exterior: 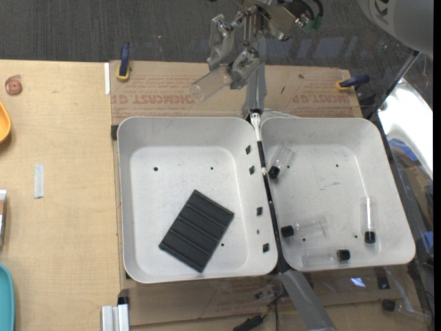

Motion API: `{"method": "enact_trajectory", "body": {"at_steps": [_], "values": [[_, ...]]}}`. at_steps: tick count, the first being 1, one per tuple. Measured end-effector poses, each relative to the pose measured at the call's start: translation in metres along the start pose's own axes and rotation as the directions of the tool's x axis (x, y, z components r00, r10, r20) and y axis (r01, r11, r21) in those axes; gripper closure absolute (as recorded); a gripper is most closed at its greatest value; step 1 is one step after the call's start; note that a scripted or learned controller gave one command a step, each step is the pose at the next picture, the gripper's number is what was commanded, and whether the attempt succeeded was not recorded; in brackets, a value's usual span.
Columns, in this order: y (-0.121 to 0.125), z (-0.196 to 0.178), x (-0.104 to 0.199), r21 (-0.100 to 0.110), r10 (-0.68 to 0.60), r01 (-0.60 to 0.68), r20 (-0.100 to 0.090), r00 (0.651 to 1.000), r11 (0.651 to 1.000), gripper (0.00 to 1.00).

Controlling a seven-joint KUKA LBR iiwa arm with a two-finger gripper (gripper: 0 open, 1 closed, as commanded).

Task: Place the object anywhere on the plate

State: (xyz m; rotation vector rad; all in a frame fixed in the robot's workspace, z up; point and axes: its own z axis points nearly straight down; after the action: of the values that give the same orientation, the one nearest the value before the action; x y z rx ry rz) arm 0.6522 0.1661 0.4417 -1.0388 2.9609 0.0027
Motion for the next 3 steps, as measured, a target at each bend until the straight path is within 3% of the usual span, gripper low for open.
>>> {"method": "enact_trajectory", "body": {"at_steps": [1, 2, 3], "values": [[0.047, 0.005, 0.043, -0.001, -0.414, 0.414, -0.001, 0.91, 0.91, 1.0], [-0.001, 0.0, 0.089, -0.002, -0.592, 0.592, -0.001, 0.806, 0.806, 1.0], [-0.023, 0.001, 0.009, -0.003, -0.861, 0.861, 0.002, 0.508, 0.508, 1.0]]}}
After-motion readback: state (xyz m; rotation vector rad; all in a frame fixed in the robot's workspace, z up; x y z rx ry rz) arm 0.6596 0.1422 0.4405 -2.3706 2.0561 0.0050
